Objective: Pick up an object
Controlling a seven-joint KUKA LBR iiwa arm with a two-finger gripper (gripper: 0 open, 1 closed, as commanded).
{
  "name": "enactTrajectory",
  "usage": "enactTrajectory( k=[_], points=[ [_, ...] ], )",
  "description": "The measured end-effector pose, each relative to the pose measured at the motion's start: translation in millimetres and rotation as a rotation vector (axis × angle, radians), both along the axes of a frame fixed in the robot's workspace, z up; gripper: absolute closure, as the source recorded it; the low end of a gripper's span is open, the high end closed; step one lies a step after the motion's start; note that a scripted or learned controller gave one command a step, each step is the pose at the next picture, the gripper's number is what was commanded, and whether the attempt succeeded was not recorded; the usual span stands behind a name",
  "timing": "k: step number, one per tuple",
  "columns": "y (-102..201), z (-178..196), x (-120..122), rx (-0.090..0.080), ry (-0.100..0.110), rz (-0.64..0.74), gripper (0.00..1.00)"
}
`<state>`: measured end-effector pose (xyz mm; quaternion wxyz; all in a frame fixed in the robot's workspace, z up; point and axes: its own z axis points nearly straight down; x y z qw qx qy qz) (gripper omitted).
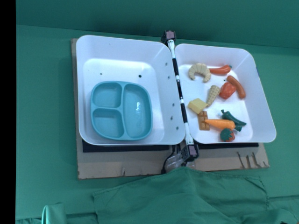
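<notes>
Candidate objects for pickup all lie in the right bin point(261, 120), a shallow white tray holding a loose cluster of toy foods. At the far end, a tan croissant point(200, 71) sits just beside a red chili pepper point(220, 70), whose tip points toward the bin's far right corner. Nearer, an orange-red sausage point(236, 87) lies at a slant, touching or nearly touching a red bell pepper point(227, 90) on its left. An ear of pale corn point(213, 94) lies to the left of the bell pepper, its narrow end pointing toward a yellow cheese wedge point(197, 106) close to the bin's left wall. Below the cheese, a brown waffle-like block point(202, 120) meets the thick end of an orange carrot point(220, 123). A dark green vegetable point(234, 120) lies along the carrot's far side, and a red strawberry with a green cap point(228, 135) rests just in front of both, near the bin's front wall. A black-and-white striped bar point(180, 97) runs between the two bins. The left bin point(93, 50) holds a teal divided plate point(121, 110) with three compartments, lying flat near the front. Both bins rest on a sheet of cardboard point(117, 169), which lies on a green surface point(42, 101); a fold of green cloth point(187, 195) overlaps the cardboard's front edge.
</notes>
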<state>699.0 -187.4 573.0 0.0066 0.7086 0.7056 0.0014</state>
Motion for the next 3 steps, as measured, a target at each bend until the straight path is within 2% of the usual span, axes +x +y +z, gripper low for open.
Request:
enactTrajectory(
  k=[1,2,3],
  points=[
    [1,16,0,0.002,0.002,0.001,1.00],
    [1,31,-2,-0.004,-0.006,-0.003,1.00],
    [1,29,0,0.002,0.003,0.001,1.00]
  ],
)
